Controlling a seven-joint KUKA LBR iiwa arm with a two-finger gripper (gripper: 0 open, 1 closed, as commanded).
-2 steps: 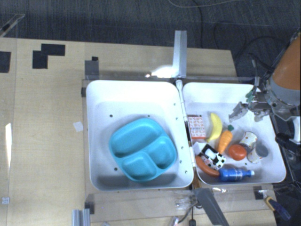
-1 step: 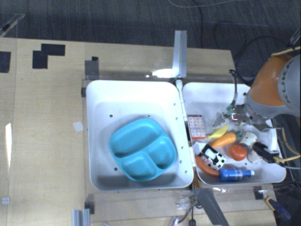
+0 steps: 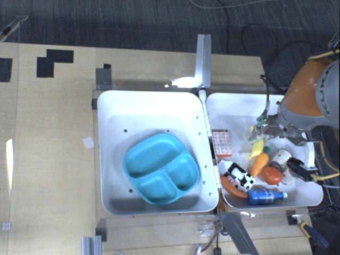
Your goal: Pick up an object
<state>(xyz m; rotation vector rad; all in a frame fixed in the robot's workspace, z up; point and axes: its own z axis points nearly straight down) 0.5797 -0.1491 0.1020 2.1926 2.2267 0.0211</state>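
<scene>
Claw (image 3: 264,127), grip state unclear, hovers over carrot (image 3: 258,164) lying lengthwise, tip toward bin's (image 3: 234,101) near wall.

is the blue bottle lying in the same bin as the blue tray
No, the blue bottle lies on its side at the near edge of the right bin, while the blue tray sits in the left bin.

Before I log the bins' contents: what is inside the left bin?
The left bin holds one blue divided tray with three compartments, lying tilted. Nothing shows inside the compartments. Whatever lies under the tray is covered, so that cannot be told.
</scene>
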